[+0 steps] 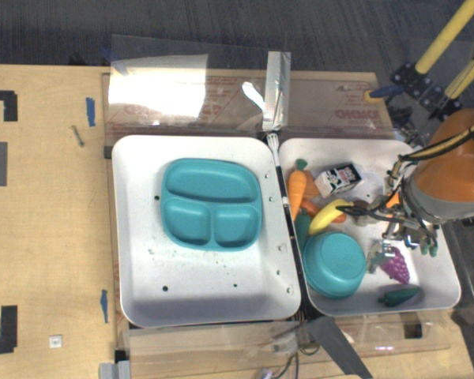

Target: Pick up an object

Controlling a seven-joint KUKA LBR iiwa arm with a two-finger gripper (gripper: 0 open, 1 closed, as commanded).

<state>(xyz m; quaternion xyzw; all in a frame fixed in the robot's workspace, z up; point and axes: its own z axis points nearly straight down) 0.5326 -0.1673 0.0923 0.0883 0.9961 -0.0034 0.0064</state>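
The right bin [446,287] holds several toys. An orange carrot [297,188] lies along its left wall, with a yellow banana [329,213] beside it. A teal bowl [335,262] sits near the front and a small white box [337,178] towards the back. A purple bunch of grapes [396,268] lies at the front right, with a dark green piece [399,296] just in front of it. My gripper [389,242] hangs low over the right bin, right above the grapes and beside the bowl's right rim. The wrist and cables hide what is under it.
The left bin [134,235] holds a teal divided plate [211,204]. The grey arm with its orange band [450,172] covers the right bin's right side. Clear plastic sheeting [189,93] lies behind the bins. Yellow-handled clamps [426,77] stand at the back right.
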